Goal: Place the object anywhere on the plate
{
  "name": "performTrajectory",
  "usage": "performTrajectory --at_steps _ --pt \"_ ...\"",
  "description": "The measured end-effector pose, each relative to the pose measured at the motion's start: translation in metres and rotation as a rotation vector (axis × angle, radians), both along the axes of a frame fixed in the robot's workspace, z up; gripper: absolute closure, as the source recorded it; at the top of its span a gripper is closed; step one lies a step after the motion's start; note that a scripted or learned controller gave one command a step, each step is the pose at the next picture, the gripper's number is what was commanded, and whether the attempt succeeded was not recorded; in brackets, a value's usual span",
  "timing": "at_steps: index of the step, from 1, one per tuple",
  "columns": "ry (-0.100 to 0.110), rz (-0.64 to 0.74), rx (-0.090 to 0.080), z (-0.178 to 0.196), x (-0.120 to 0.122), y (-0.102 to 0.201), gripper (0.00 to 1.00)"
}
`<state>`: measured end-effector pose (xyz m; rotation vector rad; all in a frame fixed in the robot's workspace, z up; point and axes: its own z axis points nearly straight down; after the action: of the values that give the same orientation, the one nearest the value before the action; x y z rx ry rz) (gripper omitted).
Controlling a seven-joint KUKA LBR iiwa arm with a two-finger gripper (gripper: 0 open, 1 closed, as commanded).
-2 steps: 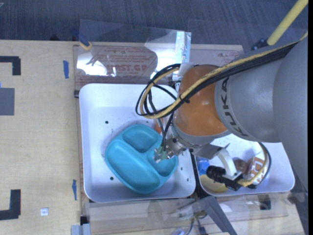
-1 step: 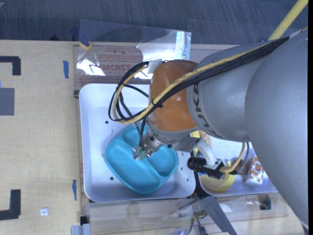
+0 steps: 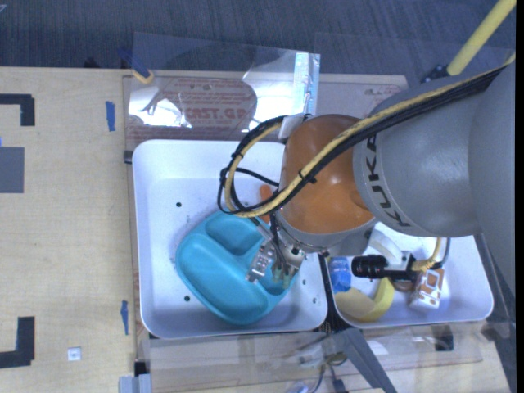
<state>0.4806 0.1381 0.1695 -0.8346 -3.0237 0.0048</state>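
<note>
Turquoise plate (image 3: 223, 270) is seen in 1 bin; the gripper (image 3: 277, 270) hovers at its right rim (finger state cannot be told), so placement is judged unconfirmed.

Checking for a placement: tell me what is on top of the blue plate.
The hand hangs over the blue plate's right edge; its left compartments look bare. The arm covers the rest.

This is a robotics lab or test cell. A large grey industrial arm with an orange band (image 3: 327, 178) trails bundled black and yellow cables (image 3: 246, 162) over two shallow white plastic bins (image 3: 155, 244) set into a pale plywood bench (image 3: 57, 219) marked with black squares and blue tape tabs (image 3: 110, 115).
</note>
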Motion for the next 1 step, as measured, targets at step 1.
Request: performTrajectory --at_steps 1 --pt "-0.002 0.410 0.003 -0.0396 -0.0005 0.0774 1.00"
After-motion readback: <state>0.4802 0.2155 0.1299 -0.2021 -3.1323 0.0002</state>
